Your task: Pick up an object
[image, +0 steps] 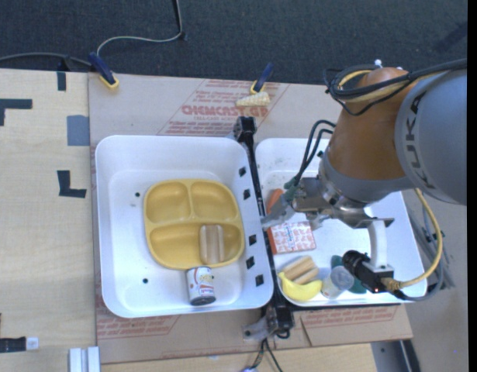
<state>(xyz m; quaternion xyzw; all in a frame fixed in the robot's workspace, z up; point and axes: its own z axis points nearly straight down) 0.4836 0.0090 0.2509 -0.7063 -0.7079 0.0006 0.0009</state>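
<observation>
The surface (pixel 36 231) carries two white bins. The arm (pixel 393 142) hangs over the right bin (pixel 405 297), its bulk covering that bin's middle. The left bin (pixel 114 231) holds a yellow tray (pixel 176 208) with a can (pixel 201 286) lying just below it. The jaws (pixel 300 208) sit low at the right bin's left side; whether they are spread or pressed together I cannot tell. The nearest things lie toward the bin's near edge: a red packet (pixel 291 237) just beside the jaws, then a bread roll (pixel 298 270) and a banana (pixel 300 290), both lying long-axis across the bin. The packet looks the likeliest target, needing only a short drop.
</observation>
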